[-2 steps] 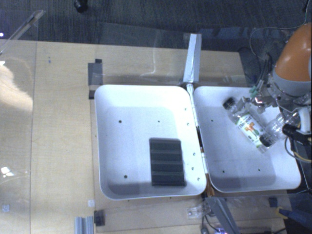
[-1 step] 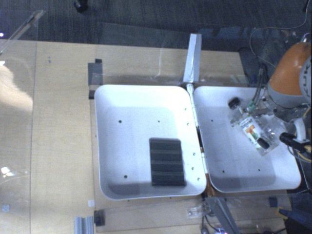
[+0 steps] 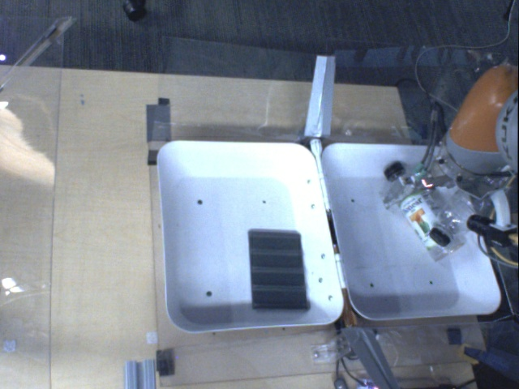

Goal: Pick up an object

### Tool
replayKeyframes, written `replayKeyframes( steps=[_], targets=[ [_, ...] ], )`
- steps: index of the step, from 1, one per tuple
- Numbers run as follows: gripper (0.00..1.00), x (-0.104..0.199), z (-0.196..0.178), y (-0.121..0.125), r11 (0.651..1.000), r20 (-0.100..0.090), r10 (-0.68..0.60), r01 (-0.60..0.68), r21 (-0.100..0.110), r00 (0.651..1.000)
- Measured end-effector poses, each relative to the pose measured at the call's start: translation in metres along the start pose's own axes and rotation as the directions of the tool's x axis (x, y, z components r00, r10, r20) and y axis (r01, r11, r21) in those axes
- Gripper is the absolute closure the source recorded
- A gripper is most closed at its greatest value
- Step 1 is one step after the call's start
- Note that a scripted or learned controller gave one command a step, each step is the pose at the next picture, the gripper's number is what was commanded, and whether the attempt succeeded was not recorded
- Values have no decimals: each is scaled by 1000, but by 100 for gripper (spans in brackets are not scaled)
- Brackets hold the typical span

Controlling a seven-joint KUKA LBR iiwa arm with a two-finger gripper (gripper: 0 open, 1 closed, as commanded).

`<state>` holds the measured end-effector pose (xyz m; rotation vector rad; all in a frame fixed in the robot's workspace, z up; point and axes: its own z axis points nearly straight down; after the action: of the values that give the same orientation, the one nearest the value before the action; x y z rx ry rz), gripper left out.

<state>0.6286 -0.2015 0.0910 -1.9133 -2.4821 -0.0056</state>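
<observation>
Jaws (image 3: pixel 430 209) at right of frame, low over right bin (image 3: pixel 381 286), amid clear plastic clutter; opening not readable, cannot tell whether anything gripped. Fed in from right edge on grey arm (image 3: pixel 507 128) with orange band (image 3: pixel 480 116); black cable loops off wrist at far right.

Clear bottle-like item (image 3: pixel 420 217) with orange and green label lying tilted in upper right part of right bin, directly at jaws; touching or merely beside, cannot tell. Small black round piece (image 3: pixel 394 169) just up-left of it, near bin's top edge. Second small dark piece (image 3: pixel 439 237) at lower end of clear item. All crowded toward right wall; close quarters there between arm, cables and rim.

Open white floor across left and lower parts of right bin, from left wall down to bottom edge, shadowed strip along bottom.

Left bin (image 3: pixel 195 177) holding black ribbed rectangular block (image 3: pixel 278 269), lying flat, lower centre-right, long side running top to bottom, lower end close to bottom rim, right side near but apart from right wall. Wide bare floor above and left of block.

Bins side by side, inner rims nearly touching at centre; grey metal strip (image 3: pixel 321 96) rising from junction toward top of frame. Worktop (image 3: pixel 89 241) bare wood at left, well clear of bins. Small dark brackets at left bin's upper and lower left corners.
</observation>
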Motion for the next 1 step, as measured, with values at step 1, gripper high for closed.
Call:
replayKeyframes(
  steps=[1],
  targets=[
    [0,0,0,0,1000,1,0,0,0,1000]
  ],
)
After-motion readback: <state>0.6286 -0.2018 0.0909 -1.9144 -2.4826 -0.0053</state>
